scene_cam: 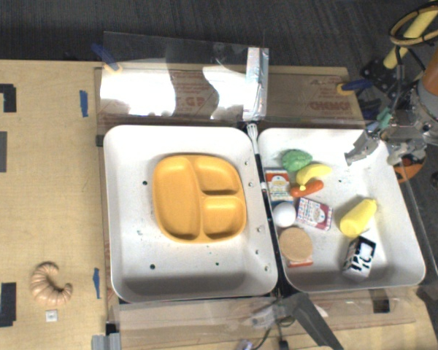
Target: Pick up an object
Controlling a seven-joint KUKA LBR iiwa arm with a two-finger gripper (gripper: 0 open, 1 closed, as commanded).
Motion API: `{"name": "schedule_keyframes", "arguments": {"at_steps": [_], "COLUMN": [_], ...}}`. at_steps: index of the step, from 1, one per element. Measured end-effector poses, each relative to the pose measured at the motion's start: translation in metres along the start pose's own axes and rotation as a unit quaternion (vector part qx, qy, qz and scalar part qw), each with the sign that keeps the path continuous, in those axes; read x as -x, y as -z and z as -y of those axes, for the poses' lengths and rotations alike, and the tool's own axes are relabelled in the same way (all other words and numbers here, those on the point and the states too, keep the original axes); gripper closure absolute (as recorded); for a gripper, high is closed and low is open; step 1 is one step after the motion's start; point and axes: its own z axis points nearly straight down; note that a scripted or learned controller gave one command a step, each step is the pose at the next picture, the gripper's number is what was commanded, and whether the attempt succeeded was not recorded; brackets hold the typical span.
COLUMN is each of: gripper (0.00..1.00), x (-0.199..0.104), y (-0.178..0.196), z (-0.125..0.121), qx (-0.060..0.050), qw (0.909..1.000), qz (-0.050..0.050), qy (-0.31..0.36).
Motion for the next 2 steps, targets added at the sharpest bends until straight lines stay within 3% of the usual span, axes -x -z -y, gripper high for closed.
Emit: {"name": "schedule_keyframes", "arguments": {"at_steps": [1, 2], "gripper": [0.0, 0.0], "x": [0.012, 0.01], "y": [-0.145, -0.169], "z": [0.004, 0.07], "qx": [-0.004, 0.002], "qw": [0.9999, 0.9999], "qz": [-0.001, -0.002], "qy": [-0.012, -0.01]}}
